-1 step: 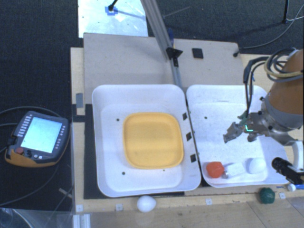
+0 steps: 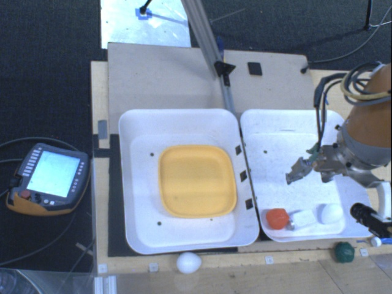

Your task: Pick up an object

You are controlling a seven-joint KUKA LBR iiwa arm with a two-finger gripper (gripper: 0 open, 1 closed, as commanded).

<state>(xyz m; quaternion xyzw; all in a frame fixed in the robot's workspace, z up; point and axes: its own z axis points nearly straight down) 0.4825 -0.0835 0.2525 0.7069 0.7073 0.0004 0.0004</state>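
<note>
— We see the two-finger gripper (image 2: pixel 296 172) over the right white bin (image 2: pixel 269 130); fingers parted, holding nothing.
— Below it, along the near wall: orange round object (image 2: pixel 277 218), small white piece (image 2: pixel 302 218), white ball (image 2: pixel 331 213); yellow square plate (image 2: pixel 198 180) fills the left bin (image 2: pixel 138 182).

Both bins are plain white: the left bin (image 2: pixel 138 225) holds a flat yellow plate (image 2: pixel 198 180), and the right bin (image 2: pixel 288 133) holds an orange-red ball (image 2: pixel 277 218), a small white piece (image 2: pixel 302 219) and a white ball (image 2: pixel 331 213). The bench (image 2: pixel 159 75) is pale tan. A white egg (image 2: pixel 188 263) and a dark green ball (image 2: pixel 344 252) lie on it. The pincer (image 2: pixel 296 173) is grey metal. The floor (image 2: pixel 49 60) is dark speckled carpet.
</note>
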